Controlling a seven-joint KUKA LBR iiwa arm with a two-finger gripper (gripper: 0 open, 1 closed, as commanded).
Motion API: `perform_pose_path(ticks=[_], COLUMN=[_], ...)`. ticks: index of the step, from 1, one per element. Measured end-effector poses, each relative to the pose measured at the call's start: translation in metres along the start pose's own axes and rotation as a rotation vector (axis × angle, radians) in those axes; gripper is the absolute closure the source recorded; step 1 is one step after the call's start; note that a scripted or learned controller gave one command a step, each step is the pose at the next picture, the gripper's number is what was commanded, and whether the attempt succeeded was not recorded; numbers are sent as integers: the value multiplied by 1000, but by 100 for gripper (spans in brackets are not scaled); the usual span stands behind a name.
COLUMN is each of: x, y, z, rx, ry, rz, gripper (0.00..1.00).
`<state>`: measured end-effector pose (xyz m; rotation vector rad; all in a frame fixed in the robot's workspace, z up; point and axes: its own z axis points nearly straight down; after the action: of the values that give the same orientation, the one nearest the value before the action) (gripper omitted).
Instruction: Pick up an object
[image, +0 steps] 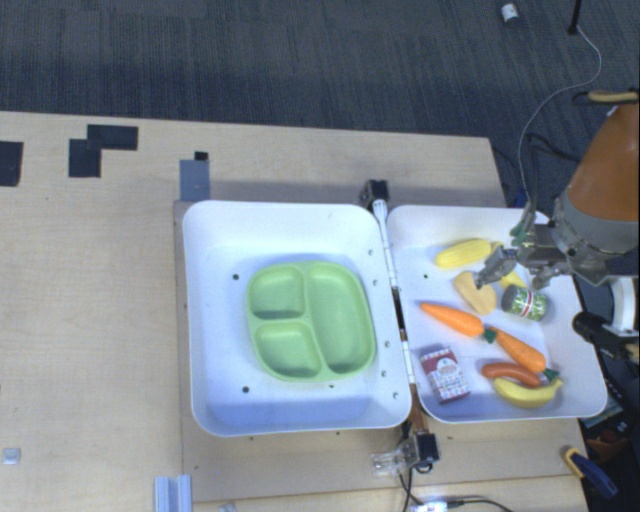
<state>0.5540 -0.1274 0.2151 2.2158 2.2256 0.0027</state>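
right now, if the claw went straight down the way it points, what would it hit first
Probably the small green can with a white label, lying on its side in the right white bin, or the pale yellow toy piece beside it. The claw hangs above both; one slanted view leaves depth unclear.

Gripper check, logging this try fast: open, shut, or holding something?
Gripper: open, fingers spread above the right bin, holding nothing.

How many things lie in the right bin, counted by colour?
Yellow: 3, the corn, the banana, a pale piece
Orange: 2, two carrots
Red: 2, the sausage, the small box
Green: 1, the can
Total: 8
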Motion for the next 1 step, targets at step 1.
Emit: perform_pose_path(ticks=[1], x=[23], y=[62], z=[120], rx=[3], ry=[0], rz=[-1], gripper=[0])
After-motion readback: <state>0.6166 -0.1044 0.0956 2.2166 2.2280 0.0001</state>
